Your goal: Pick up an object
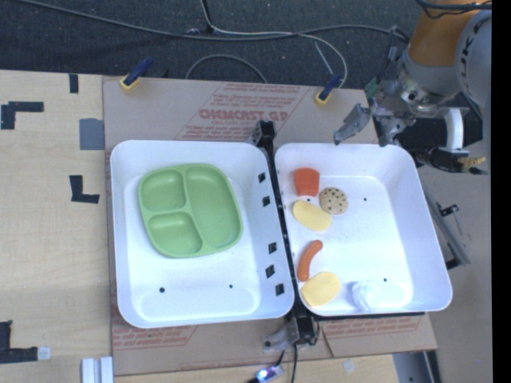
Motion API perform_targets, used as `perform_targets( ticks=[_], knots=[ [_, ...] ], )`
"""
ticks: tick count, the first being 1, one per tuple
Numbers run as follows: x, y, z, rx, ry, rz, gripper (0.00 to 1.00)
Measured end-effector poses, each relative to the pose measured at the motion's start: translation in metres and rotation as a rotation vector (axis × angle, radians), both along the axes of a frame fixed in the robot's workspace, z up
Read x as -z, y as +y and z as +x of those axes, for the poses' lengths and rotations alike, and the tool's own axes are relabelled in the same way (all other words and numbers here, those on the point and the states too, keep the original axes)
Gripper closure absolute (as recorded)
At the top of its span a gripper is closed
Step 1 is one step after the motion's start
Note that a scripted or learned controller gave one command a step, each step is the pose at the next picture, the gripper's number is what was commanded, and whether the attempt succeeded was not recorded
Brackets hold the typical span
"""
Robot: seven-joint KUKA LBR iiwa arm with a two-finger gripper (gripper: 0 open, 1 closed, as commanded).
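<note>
**Nothing picked up yet: every object lies in the right bin**

An orange block (306,181), cookie (334,200), two yellow pieces (310,215), a sausage (309,259) and a whitish item (363,295) lie along the left side and near edge of the right bin (399,230). The gripper (369,126) hangs above that bin's far edge, fingers spread, carrying nothing. The left bin (128,238) holds a green tray (190,209). The whitish item is hard to identify against the bin, and the arm is cut off at the view's edge.

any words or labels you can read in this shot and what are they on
"CHEMCAST GP" in red, upside-down print on the cardboard sheet under the bins.
Smaller red print repeats along the sheet's far and near edges: too small and blurred to read.
No text is legible on the green tray, the food items or the gripper.
</note>
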State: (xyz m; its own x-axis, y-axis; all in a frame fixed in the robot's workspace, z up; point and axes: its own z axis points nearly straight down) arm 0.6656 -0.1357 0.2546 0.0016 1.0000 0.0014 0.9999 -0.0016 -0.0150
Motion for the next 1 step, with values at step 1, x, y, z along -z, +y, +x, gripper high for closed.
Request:
perform_targets(
  ticks=[1],
  knots=[
    [-0.0094,0.0008,0.0019,-0.003,-0.013,-0.001,0.00]
  ],
)
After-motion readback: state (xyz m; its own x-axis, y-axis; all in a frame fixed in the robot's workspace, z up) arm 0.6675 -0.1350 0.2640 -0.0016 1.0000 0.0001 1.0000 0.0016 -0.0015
